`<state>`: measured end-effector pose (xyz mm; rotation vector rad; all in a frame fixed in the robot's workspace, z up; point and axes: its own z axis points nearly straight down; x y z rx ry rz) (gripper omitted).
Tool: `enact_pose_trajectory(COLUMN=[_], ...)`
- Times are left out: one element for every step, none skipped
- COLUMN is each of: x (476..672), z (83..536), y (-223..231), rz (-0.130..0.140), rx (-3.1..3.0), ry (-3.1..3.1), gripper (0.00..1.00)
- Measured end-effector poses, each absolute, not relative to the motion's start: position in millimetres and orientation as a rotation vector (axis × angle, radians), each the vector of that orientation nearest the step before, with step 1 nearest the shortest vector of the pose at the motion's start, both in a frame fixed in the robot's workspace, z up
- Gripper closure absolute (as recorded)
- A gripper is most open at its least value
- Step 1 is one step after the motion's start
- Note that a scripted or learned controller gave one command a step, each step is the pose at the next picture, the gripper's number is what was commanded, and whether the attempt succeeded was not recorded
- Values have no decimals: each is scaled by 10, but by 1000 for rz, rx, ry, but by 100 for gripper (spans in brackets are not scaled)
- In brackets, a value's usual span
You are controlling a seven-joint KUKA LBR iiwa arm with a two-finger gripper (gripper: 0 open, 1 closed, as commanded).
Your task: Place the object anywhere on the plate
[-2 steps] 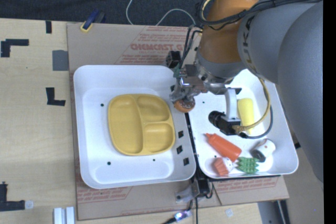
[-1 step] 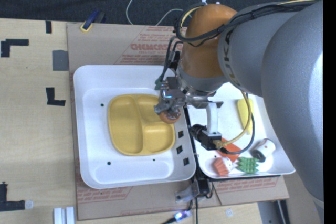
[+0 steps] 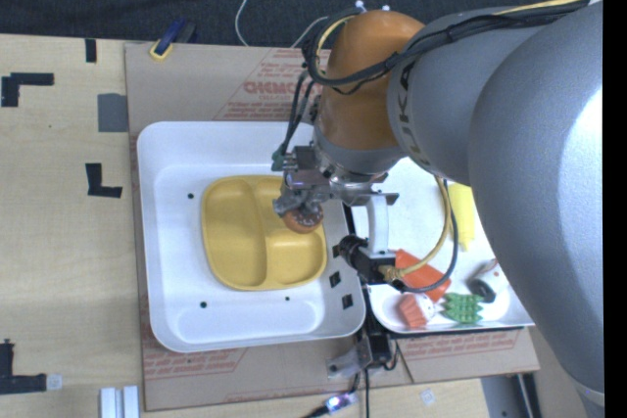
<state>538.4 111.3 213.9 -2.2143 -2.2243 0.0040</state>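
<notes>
While the arm [image 3: 470, 103] reaches in from the right across both bins, the jaws [image 3: 299, 203] hang low over the yellow plate [image 3: 250, 235], at its upper right part. The plate is divided and lies in the left bin [image 3: 167, 240], so the target sits well inside the arm's reach. A small round brown-orange object [image 3: 305, 220] shows just beneath the jaws, over or on the plate's right compartment; whether it rests on the plate or hangs a little above it, cannot tell. It looks pinched at the tips, jaws nearly closed around it, though the mechanism hides much of the contact. Judgement: release stage, object already above the target. The right bin [image 3: 490, 313] carries an orange piece [image 3: 423, 274], a green block [image 3: 460, 309] and a yellow item [image 3: 462, 213], lying well apart from the plate.
</notes>
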Motion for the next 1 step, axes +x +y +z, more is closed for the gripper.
enact_pose_trajectory(x=[5386], z=[2140], y=[1100], rz=[4], rx=[-2217], ry=[-2223], gripper=[0])
